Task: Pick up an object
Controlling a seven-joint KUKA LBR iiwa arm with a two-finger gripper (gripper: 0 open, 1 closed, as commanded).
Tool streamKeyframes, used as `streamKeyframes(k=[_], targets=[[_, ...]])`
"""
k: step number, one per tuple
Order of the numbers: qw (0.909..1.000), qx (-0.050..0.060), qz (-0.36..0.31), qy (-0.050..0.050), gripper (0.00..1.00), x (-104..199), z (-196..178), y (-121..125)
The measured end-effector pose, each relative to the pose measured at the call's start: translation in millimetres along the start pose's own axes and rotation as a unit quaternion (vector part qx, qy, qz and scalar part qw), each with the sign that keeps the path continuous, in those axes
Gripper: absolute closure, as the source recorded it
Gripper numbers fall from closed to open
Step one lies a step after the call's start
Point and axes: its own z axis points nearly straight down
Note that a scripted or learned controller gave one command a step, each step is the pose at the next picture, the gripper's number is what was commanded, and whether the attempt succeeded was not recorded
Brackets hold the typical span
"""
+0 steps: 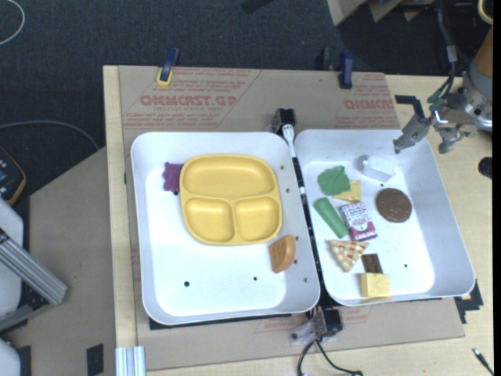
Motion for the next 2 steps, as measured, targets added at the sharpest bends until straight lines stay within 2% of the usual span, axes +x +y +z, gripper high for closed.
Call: streamKeyframes(k=[1, 2], targets=[[1.0, -0.005, -0.001, -0.001, 0.0, 0.2, -5.8, 2.2], [1.0, -0.002, -0.002, 0.0, 0.0, 6.8, 56.6, 1.8]])
